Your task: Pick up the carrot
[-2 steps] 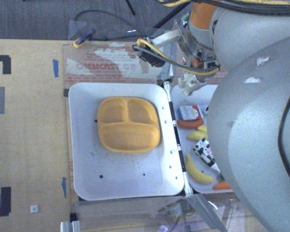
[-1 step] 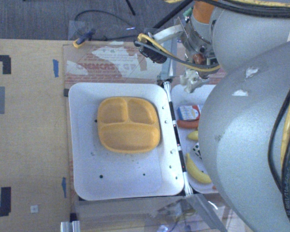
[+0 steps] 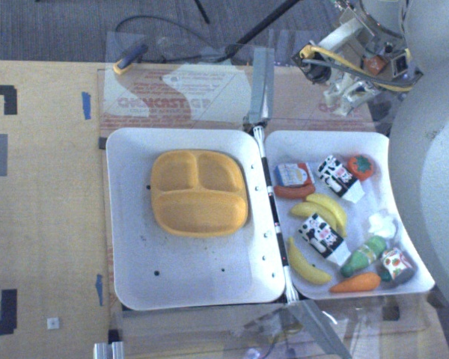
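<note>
Now the carrot (image 3: 355, 282) lies flat at about 5 o'clock in the right bin (image 3: 415, 264), close to the near wall, with its green end touching a small red-and-white pack (image 3: 395, 263). A banana (image 3: 305, 262) lies just beside its tip at 9 o'clock, so I judge the best approach is straight from above, with the fingers across the narrow body.

The gripper (image 3: 346, 96) hangs outside the bins, beyond the far wall of the right bin, near 12 o'clock from the carrot and well apart from it. It carries nothing; whether its fingers are wide or narrow, I cannot tell from this slant.

The left bin (image 3: 127, 223) holds a yellow divided plate (image 3: 199, 193), which is not involved. The pick seems not yet begun: the arm must first travel over the milk cartons (image 3: 320, 234) toward the near wall.
</note>
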Available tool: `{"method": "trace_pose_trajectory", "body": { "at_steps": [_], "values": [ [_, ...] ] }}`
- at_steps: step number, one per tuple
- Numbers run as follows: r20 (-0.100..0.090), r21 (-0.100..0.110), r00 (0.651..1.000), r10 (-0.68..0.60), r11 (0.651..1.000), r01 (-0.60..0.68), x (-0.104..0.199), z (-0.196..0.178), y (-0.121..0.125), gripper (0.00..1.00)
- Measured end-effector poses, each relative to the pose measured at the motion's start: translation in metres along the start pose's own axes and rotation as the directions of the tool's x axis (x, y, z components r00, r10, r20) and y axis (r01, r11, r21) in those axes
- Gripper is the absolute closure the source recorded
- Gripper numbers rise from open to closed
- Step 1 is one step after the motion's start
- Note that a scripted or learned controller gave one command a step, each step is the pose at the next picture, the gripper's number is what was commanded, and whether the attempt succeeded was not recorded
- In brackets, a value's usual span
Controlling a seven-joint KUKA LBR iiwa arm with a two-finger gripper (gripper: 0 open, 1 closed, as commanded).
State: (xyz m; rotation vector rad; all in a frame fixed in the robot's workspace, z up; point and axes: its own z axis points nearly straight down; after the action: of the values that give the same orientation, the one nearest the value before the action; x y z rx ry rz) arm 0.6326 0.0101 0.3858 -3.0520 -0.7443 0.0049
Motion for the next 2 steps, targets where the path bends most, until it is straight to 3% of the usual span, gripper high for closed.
{"method": "trace_pose_trajectory", "body": {
  "at_steps": [1,2],
  "values": [
    [-0.006,-0.001,0.989,0.148,0.989,-0.149,0.041,-0.044,-0.029,1.0],
    [0.0,0.001,0.961,0.276,0.961,-0.276,0.006,0.023,0.019,1.0]
  ]
}}
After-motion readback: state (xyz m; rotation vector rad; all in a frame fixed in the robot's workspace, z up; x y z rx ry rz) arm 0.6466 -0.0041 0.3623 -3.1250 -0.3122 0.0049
